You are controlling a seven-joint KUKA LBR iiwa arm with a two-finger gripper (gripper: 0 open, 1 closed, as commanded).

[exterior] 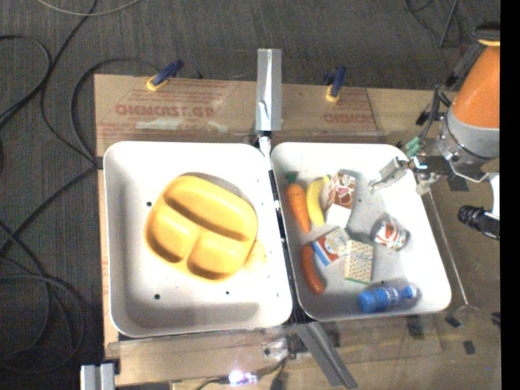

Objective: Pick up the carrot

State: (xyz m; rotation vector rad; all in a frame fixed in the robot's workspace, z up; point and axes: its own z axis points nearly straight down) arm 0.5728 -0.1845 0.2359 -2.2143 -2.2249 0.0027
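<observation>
1. The carrot (298, 206), orange with a green top, lies in the right bin (439, 260) close along its left wall, green end toward the far side of the bin and tip toward the near side.
2. Banana (315, 201): yellow, lying just beside the carrot on its right, roughly parallel to it.
3. Sausage (312, 269): an orange-red, elongated piece lying nearer the camera than the carrot, along the same left wall.
4. Small cartons: one red-and-white carton (344, 188) lies to the right of the banana; a second, red, white and blue carton (331, 245) lies between the carrot's tip and the sausage, slightly to their right.
5. Patterned packet (359, 261): a pale, checked square just beside the second carton.
6. Can (390, 234): red and silver, lying on its side toward the right half of the bin.
7. Blue bottle (387, 296): lying on its side along the near wall of the right bin.
8. Pincer (392, 172): above the far right part of the right bin, well apart from the carrot; its fingers stand apart with nothing between them.
9. Arm (478, 104): grey with an orange band, reaching in from the right edge.
10. Left bin (130, 299): it holds a yellow divided tray (201, 226) with three compartments.
11. Table (122, 104): a brown board beneath both bins, with two blue-and-yellow clamps (165, 75) at its far edge.
</observation>
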